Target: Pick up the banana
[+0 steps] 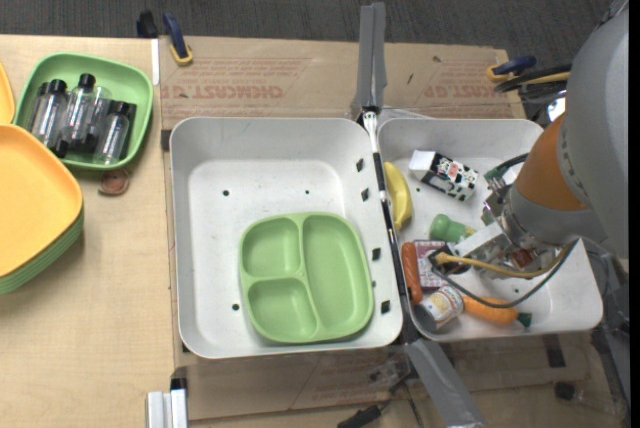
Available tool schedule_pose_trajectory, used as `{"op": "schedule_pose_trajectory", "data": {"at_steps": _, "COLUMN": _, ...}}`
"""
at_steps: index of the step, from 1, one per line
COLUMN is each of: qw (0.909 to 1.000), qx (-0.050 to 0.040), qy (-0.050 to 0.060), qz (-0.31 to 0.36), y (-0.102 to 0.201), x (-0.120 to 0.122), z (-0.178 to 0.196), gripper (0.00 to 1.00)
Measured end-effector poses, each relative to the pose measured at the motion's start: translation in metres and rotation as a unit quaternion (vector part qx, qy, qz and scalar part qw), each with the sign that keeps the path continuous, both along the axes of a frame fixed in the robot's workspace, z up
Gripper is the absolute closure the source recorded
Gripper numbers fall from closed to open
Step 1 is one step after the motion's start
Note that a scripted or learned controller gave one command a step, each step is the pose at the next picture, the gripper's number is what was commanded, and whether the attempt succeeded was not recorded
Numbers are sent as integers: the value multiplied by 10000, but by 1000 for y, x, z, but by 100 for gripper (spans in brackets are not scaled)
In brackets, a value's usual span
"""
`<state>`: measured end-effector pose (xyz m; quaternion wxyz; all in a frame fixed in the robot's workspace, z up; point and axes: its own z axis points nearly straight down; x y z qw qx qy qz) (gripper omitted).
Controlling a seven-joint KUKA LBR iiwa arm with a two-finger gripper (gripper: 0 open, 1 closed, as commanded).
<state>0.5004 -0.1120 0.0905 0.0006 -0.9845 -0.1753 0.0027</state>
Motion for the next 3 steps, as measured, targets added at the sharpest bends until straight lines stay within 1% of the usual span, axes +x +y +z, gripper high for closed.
{"op": "schedule_pose_trajectory", "data": {"at_steps": 1, "qw": 10000, "qx": 9, "qy": 3, "qz": 58, "y": 10, "x": -25, "z": 0, "gripper": 100}}
{"op": "schedule_pose_trajectory", "data": {"at_steps": 2, "qw": 9999, "qx": 10, "qy": 1, "qz": 112, "y": 14, "x": -24, "z": 0, "gripper": 100}}
{"op": "schedule_pose_trajectory", "data": {"at_steps": 3, "qw": 9998, "qx": 5, "qy": -2, "qz": 195, "y": 1, "x": -25, "z": 0, "gripper": 100}}
